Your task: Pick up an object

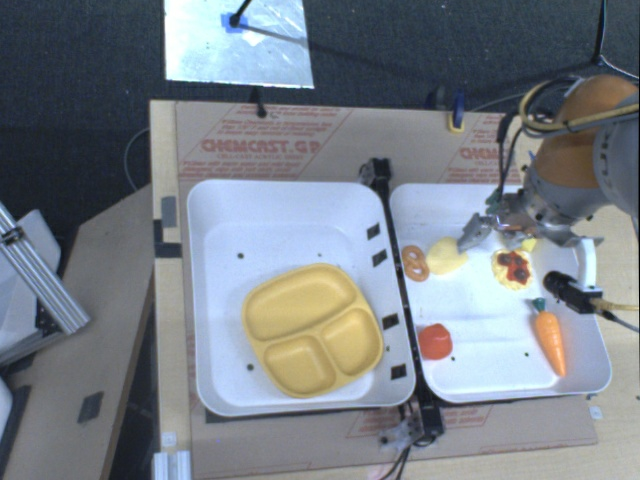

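The right bin point(470, 373) holds several toy foods: a pretzel point(414, 262), a pale yellow fruit point(447, 257), a pizza slice point(513, 268), a red tomato point(435, 341) and an orange carrot point(549, 340). My gripper point(496, 232) hangs over the back of this bin, between the yellow fruit and the pizza slice and slightly behind both. Its fingers stand open, one grey finger point(472, 234) reaching toward the yellow fruit. Nothing is between them.
A yellow divided plate point(312, 326) lies in the left bin point(215, 268). A black divider point(392, 268) runs between the bins. The arm's wrist and cables point(575, 158) lean in over the right bin's back right corner, with a black fitting point(565, 293) near the carrot.
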{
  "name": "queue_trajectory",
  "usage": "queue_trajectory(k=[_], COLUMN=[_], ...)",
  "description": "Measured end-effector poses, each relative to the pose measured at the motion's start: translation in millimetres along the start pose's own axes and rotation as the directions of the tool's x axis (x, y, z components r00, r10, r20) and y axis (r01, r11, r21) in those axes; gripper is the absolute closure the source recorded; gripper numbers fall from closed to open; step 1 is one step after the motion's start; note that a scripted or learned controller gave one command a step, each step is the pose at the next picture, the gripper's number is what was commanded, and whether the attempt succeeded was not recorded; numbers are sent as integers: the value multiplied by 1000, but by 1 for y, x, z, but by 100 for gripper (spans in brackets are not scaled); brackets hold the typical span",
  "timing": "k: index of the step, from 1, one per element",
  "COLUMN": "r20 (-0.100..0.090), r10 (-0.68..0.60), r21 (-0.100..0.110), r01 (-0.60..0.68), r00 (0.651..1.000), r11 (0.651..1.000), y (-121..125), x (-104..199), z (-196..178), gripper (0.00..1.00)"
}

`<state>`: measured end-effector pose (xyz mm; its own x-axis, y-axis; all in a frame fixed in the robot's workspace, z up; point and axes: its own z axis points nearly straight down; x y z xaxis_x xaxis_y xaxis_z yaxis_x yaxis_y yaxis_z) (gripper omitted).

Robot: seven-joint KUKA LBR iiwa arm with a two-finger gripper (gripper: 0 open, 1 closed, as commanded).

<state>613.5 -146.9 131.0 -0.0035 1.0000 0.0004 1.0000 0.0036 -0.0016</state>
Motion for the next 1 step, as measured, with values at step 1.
queue_trajectory(k=[1], r20=[0], r10=[3], r21=[-7], r01=[-3], r00=[1000], r11=[1000], y=[3], x=[0], z=[44], gripper=[0])
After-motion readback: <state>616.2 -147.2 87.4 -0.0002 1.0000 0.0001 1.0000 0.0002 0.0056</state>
